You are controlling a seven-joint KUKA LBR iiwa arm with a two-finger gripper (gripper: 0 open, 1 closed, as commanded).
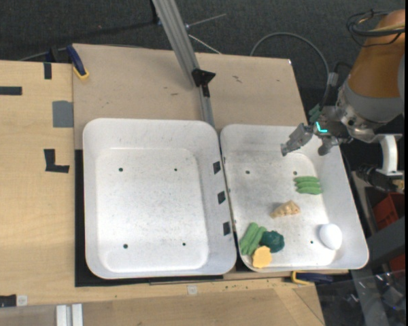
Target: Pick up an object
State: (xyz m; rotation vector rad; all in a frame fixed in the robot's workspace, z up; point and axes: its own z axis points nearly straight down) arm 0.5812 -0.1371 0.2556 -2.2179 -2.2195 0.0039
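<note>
White right bin (258, 148) gathers every pickable piece along its near right side, the green pod (308, 185) closest beneath my gripper (307, 142), whose jaws hang spread and empty above the far edge.

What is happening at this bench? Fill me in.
A grey and orange robot arm reaches in from the right, with its gripper above the upper part of the right bin. It holds nothing. The objects lie lower in that bin: a green bean pod, a tan pastry, a white egg, and a cluster of a green pod, a dark green piece and a yellow piece. Nothing has been picked yet.
</note>
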